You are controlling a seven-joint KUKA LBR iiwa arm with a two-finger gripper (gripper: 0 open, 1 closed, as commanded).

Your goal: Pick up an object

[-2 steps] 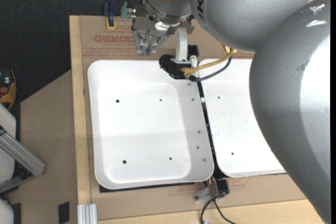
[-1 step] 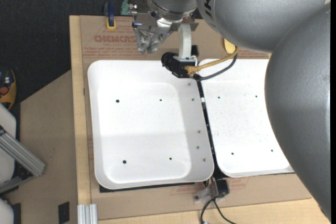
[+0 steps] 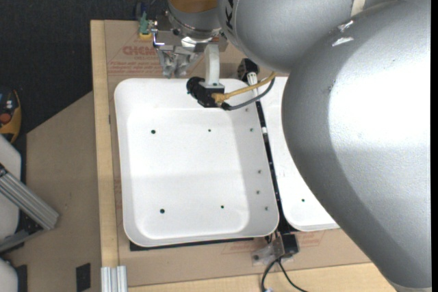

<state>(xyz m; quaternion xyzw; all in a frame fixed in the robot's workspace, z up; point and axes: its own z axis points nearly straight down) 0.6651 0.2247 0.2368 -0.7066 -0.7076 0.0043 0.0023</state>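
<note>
I worry the gripper, hanging over the far rim of the left bin, strikes that rim or closes on nothing; whether it is released or clenched I cannot tell. The object's place and look I cannot tell either: the arm hides most of the right bin beside the gripper.

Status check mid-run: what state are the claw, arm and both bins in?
left bin: upright on the bench, white floor showing.
right bin: upright, mostly hidden under the arm.
arm: reaching in from the right, over the right bin.
claw: pointing down at the left bin's far rim.
</note>
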